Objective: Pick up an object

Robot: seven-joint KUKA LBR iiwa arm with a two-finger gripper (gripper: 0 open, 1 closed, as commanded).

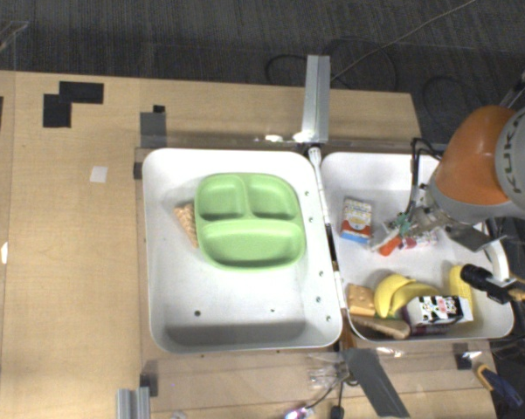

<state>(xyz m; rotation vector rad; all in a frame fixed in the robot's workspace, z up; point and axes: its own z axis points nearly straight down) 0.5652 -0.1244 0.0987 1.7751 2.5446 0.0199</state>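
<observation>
Bananas (400, 291) lie in the right bin (376, 175), near its front edge, long side running left to right with the ends curling up. A little carton (438, 311) with black spots sits just beside them. A small red and white box (357, 217) lies farther back. The gripper (412, 228) hangs over small toys; I cannot tell its state. A green tray (247, 219) sits in the left bin (170, 260).
</observation>
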